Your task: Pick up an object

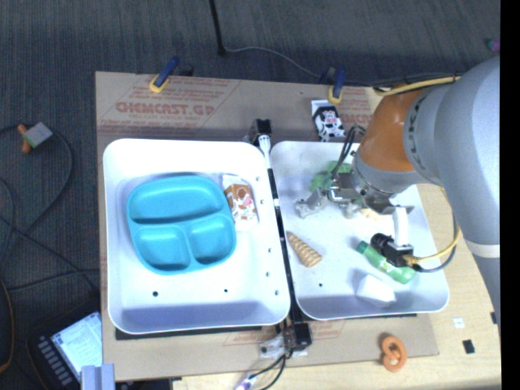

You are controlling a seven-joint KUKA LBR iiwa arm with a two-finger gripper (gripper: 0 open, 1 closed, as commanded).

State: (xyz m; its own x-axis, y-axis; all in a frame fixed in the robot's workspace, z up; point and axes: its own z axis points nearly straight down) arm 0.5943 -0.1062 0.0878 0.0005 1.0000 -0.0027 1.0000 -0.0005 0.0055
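Note:
My gripper (327, 208) hangs low over the upper middle of the right bin (422, 299). It is open, and only bare bin floor shows between its two metal fingers. A green object (333, 174) lies just behind the gripper, partly hidden by it. A tan ridged cone (305, 250) lies below and to the left of the gripper, apart from it. A green tube (388, 266) lies toward the bin's right side, and a white block (375, 288) sits near the front wall.
The left bin (122, 299) holds a blue three-compartment tray (180, 222) and a small brown-and-white packet (240, 201) beside the tray. On the bench, an orange ring (393, 351) lies in front of the right bin. Clamps sit at the board's back edge.

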